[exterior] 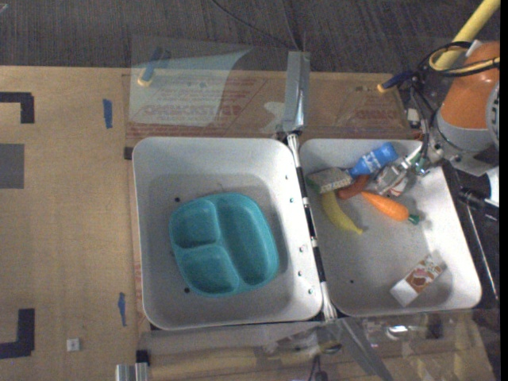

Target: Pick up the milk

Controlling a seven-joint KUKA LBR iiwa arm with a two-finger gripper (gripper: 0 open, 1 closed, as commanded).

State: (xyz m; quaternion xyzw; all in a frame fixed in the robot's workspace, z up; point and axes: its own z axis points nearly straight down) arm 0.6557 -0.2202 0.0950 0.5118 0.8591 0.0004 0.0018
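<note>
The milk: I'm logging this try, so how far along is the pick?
Nothing looks done yet: the milk lies flat near the right bin's front corner, untouched. In hand: the gripper is low at the back of that bin, among the blue bottle, the carrot and the banana, well away from the milk. Left: move over the milk, grasp it, lift.

Two bins sit side by side on the tabletop (63,236). The left bin (151,165) holds a tray (224,244) near its middle. In the right bin (460,244), the milk (418,280) lies by the front right corner, well apart from a cluster at the rear: a bottle (375,159) rearmost, a banana (340,215) toward the left wall, a carrot (386,206) just right of it. The claw (397,177) hangs over the cluster, between bottle and carrot.
</note>
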